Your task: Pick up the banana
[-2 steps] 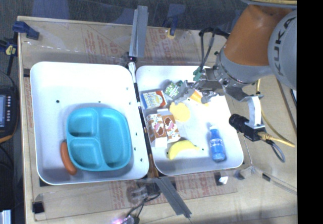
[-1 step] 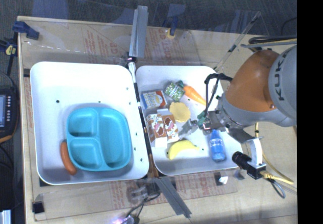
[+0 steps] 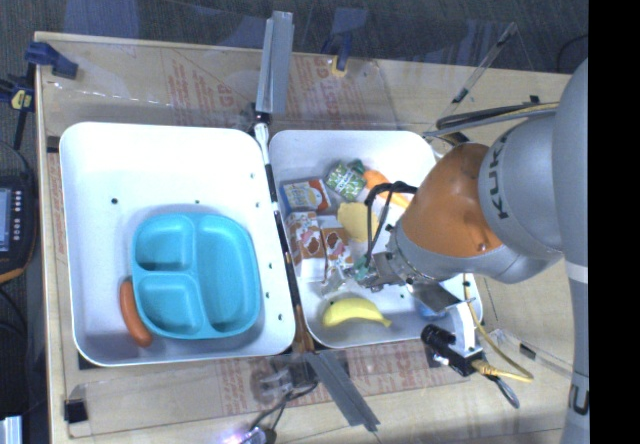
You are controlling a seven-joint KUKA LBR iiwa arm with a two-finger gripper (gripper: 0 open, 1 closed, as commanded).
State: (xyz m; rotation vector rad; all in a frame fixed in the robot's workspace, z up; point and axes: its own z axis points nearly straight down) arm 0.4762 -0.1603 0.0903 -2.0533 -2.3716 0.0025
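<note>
- Two white bins sit side by side on the tabletop (image 3: pixel 150 82); the banana (image 3: pixel 353 312) lies in the right bin (image 3: pixel 300 147), close to its near wall and a little left of centre.
- One grey arm with an orange band (image 3: pixel 455 212) reaches in from the right, its gripper (image 3: pixel 372 272) hanging low over the middle of the right bin, just above and slightly right of the banana.
- Whether the gripper is open or closed cannot be told; nothing is visibly between its tips.
- Long axis of the banana runs roughly left to right, along the near wall, with a gentle upward bow.
- Next move, by judgement, is a short shift toward the near wall and down, with the gripper closing across the fruit's width.
- Room is tight on the near side, where the wall stands just beside the banana; the bin's floor to either end of it looks open.
- Snack packets (image 3: pixel 310 237), a green pouch (image 3: pixel 346 179) and a yellow item (image 3: pixel 355 220) crowd the far half, near the gripper but apart from the banana.
- Left bin (image 3: pixel 90 162) holds a blue divided tray (image 3: pixel 196 274) and an orange sausage-shaped item (image 3: pixel 132 312), well apart from the work.
</note>
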